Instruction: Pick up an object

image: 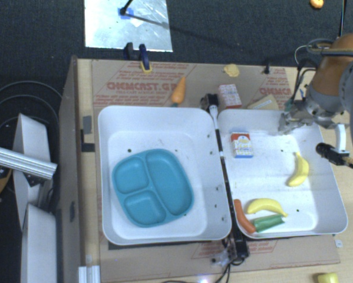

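Observation:
The right bin [317, 217] holds a small red, white and blue carton [241, 144] near its back left. A yellow banana [299, 170] lies toward the right side. At the front lie a second banana [266, 206], a green vegetable [267, 221] and an orange carrot [242, 216] against the left wall. My gripper [289, 123] hangs over the back right corner of this bin, apart from every object and about a carton's length right of the carton. Nothing shows in its grasp.
The left bin [114, 128] carries a blue divided plate [152, 186]. Behind the bins on the cardboard lie an orange carrot-like toy [178, 91], a small pink box [229, 95] and a yellow scrap [231, 70]. A black fitting [332, 152] juts over the right bin's right rim.

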{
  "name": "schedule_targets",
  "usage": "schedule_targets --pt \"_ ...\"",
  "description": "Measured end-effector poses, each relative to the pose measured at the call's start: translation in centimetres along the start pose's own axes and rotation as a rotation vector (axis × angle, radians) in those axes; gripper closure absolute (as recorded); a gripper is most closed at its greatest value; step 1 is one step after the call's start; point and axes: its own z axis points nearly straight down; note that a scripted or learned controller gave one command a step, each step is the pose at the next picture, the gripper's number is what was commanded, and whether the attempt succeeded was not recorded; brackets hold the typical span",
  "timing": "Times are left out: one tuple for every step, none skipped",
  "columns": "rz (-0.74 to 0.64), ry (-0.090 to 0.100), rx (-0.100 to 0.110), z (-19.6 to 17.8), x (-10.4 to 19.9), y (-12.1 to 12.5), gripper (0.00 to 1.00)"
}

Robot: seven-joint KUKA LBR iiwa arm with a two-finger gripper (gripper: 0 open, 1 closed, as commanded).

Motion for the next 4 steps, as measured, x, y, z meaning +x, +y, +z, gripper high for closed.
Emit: schedule_targets --pt "-0.002 0.000 0.000 0.0 0.1 0.0 0.00" --pt "0.002 0.003 0.005 -0.1 2.1 -0.1 0.00" --pt "0.008 0.003 0.009 1.4 -0.4 -4.5 0.00" --pt "-0.003 0.006 0.001 -1.1 5.3 -0.5 0.00"
